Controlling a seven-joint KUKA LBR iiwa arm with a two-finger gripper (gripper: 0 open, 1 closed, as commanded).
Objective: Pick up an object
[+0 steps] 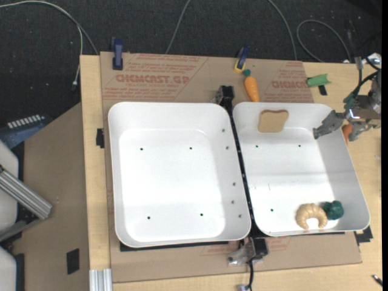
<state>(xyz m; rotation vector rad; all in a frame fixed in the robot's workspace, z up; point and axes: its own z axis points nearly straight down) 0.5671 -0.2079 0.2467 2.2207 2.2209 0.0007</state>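
1. Over on the left of the camera view sits the left bin point(176, 171), a shallow white tray with rounded corners, showing bare white floor dotted with a few small dark holes.
2. Right beside it, edges almost touching along the middle seam, lies the right bin point(303, 162), and this one has company!
3. Up at its far rim rests a slice of toast point(272, 121), tan and flat, lying on the sloped wall near the top edge.
4. Down in the near right corner a croissant point(311, 216) curls pale and golden, and just beside it, touching or nearly so, sits a dark green object point(333, 210) whose shape is too small to make out.
5. Outside the bins, a carrot point(251, 87) lies on the cardboard just beyond the right bin's far rim, orange with a green tip.
6. Further right on the board there is a green piece point(317, 80), and two blue clamps point(117, 53) grip the board's far edge.
7. At the right edge, the gripper point(330, 126) comes in over the right bin's far right rim, well apart from the croissant and level with the toast; its grey fingers look spread apart, with nothing between them.
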